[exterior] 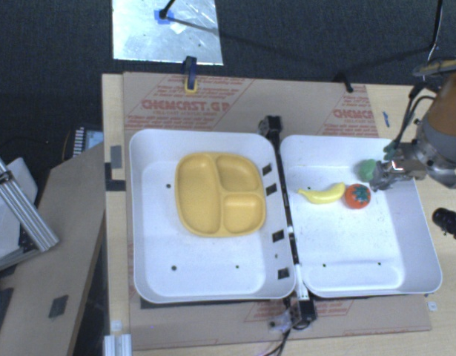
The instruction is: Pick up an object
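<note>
A yellow banana (pixel 323 193) lies in the right bin (pixel 346 265), near its upper middle. Just right of it sits a red-orange round toy (pixel 357 196) with a dark top. A green object (pixel 367 169) rests above that, partly hidden by the gripper. My gripper (pixel 389 170) hangs at the right bin's upper right, directly beside the green object and just above the red toy. The arm comes in from the right edge.
The left bin (pixel 150 199) holds a yellow divided plate (pixel 219 193) with three compartments. A black clip strip runs between the bins. A cardboard sheet lies under both bins, with a shiny metal sheet (pixel 167 19) beyond it at the back.
</note>
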